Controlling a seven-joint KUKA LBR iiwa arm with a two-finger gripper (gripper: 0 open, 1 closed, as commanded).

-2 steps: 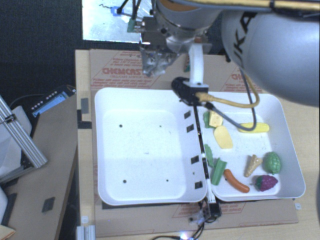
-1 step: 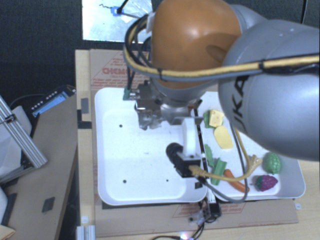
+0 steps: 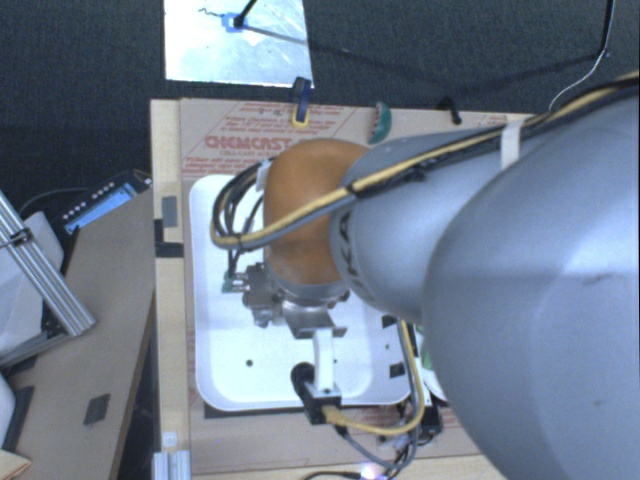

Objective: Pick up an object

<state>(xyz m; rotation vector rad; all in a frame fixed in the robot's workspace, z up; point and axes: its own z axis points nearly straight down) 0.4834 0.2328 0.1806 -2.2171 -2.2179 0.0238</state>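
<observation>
A smooth grey arm [image 3: 500,268], rounded and matt, covers most of the table from the right. Its 1 glossy orange band [image 3: 305,208] bulges above the wrist. Black and yellow cables [image 3: 232,218] loop off the band's left side.

Below the band sits the tool [image 3: 268,303], a cluster of bare metal blocks over the middle of 1 shallow white bin [image 3: 222,368]. Whether the tool is apart, together or clamped on anything cannot be told, as the wrist covers it.

The bin is smooth plastic with rounded corners and lies near the table's left edge. Its floor is plain white with 1 tiny dark dot [image 3: 250,361]. Along the bin's right wall, 2 small dark shapes [image 3: 396,320] lie close against the arm, too hidden to identify; which object is for picking cannot be told.

Under the bin lies 1 flat brown cardboard sheet [image 3: 250,133] with red print. At the table's far edge, 1 blue-and-yellow clamp [image 3: 300,103] grips the sheet, with 1 small green item [image 3: 380,121] to its right.
</observation>
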